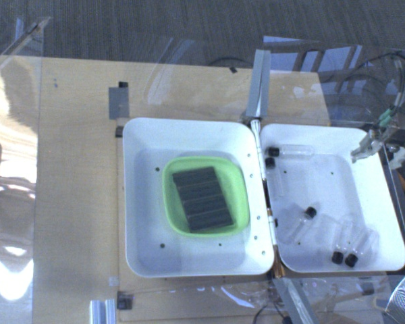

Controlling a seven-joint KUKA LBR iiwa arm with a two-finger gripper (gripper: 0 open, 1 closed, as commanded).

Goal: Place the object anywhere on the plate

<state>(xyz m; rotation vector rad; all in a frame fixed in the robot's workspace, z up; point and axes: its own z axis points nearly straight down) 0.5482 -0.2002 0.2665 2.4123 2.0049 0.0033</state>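
A square lime-green plate sits in the middle of the left white bin. A dark grey ribbed rectangular block lies flat on the plate, turned slightly off square, inside the rim. At the far right, pale parts of my gripper hang over the right bin's far right corner, well away from the plate and the block. Nothing shows held there.
The right bin holds several clear vials with black caps: one near its far left corner, one in the middle, a cluster at the near right. A metal divider stands behind the bins. Cables crowd the far right.
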